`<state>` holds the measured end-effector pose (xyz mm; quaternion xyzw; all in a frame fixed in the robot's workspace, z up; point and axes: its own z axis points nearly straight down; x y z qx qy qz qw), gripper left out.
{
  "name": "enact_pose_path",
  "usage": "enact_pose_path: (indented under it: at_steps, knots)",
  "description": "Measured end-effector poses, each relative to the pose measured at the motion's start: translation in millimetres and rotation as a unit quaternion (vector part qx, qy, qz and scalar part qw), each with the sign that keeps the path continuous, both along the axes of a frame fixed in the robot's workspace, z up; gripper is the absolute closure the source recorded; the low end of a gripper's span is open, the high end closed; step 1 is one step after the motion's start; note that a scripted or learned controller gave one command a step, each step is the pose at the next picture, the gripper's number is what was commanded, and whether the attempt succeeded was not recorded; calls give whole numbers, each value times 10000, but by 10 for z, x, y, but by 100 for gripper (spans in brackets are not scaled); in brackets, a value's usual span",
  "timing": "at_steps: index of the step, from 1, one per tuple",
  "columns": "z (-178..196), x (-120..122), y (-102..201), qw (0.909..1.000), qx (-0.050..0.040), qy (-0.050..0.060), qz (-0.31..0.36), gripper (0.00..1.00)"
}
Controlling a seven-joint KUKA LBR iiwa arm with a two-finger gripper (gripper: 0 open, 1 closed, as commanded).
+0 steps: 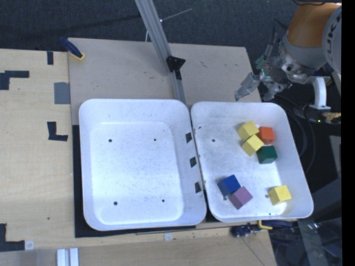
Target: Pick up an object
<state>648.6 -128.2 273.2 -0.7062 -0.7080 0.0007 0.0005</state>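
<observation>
Camera view: the gripper (256,87) hangs above the right bin's (216,204) far rim, fingers spread, holding nothing. Inside that bin, the yellow block (279,194) sits alone near the front corner. Judged light, rigid, smooth; grip across opposite flat faces.

Seven coloured blocks (252,144) in right bin (222,204)

My arm comes in from the upper right, the orange band above my wrist sitting high and the grey wrist angling down and to the left below it. My gripper (256,88) hangs at the end of that slant with nothing between its fingers. One grey finger (246,87) juts out to the left, the other stands apart to its right, so the jaws are spread.
</observation>
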Motion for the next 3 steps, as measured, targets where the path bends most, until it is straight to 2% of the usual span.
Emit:
enact_pose_path:
  at_steps: [1, 3]
  knots:
    - [0, 0, -2, 10000, -3, 1, -1, 0]
    - [-1046, -26, -195, 10000, -2, 29, -11, 0]
